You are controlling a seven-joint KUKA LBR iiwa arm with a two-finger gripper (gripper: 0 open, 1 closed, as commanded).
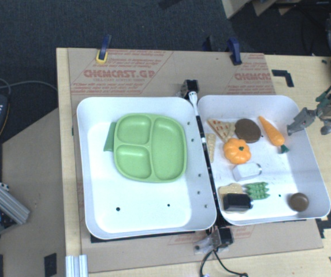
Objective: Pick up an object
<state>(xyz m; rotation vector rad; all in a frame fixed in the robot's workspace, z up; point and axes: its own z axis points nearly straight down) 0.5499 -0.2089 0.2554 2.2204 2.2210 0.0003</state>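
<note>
My gripper (311,126) hangs over the right rim of the right bin (307,154), with its fingers apart and nothing between them. The closest object is an orange carrot (272,131), just to its left. Further left in that bin lie a brown round cookie (248,130), a pizza slice (220,128) and an orange pumpkin (237,151). Below those are a white block (246,171), a green bean bunch (256,190), a black block (237,202) and a brown ball (298,201).
The left bin (96,195) holds a green divided plate (150,147). Both bins sit on a cardboard sheet (165,68) clamped at the back by a yellow clip (102,53) and a blue one (234,49). A cable runs out below the front edge (220,258).
</note>
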